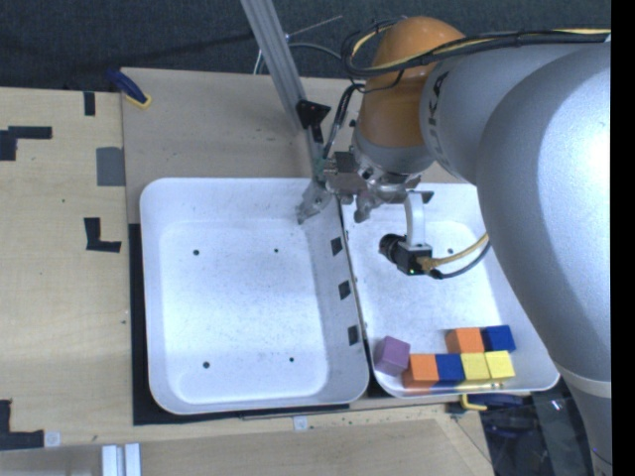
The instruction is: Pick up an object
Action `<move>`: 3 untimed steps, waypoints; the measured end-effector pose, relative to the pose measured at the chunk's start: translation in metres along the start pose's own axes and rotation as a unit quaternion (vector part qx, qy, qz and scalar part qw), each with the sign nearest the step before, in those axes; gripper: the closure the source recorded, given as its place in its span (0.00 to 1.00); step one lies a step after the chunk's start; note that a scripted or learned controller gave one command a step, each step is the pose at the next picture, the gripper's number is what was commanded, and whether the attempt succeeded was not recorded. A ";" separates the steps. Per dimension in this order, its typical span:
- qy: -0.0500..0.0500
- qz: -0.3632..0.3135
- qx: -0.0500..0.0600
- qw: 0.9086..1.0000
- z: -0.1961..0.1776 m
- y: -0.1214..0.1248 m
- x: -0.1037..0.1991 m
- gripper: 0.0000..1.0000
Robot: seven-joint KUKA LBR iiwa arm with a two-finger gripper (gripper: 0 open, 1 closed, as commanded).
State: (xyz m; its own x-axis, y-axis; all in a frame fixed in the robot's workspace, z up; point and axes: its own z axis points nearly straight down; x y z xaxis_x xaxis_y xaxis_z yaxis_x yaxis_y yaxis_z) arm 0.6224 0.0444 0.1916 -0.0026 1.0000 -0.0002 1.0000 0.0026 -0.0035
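Observation:
Several small blocks lie in the front corner of the right bin point(516, 310): a purple block point(394, 353), an orange block point(424, 367), a blue block point(449, 367), two yellow blocks point(486, 366), and behind them another orange block point(463, 341) and blue block point(498, 338). My gripper point(335, 208) hangs over the back end of the rims where the two bins meet, far from the blocks. It is open, its fingers point(309, 209) spread wide with nothing between them.
The left bin point(238, 296) is a shallow white tray with a few dark specks. The grey arm covers the back right of the right bin. A metal pole point(273, 38) slants up behind the bins. A black cable loops below the wrist point(407, 254).

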 end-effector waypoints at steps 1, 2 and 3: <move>0.000 0.001 -0.003 1.000 -0.029 0.024 -0.026 0.00; -0.001 0.001 0.001 1.000 0.002 0.009 -0.017 0.00; 0.000 0.000 0.000 1.000 0.000 -0.021 0.003 0.00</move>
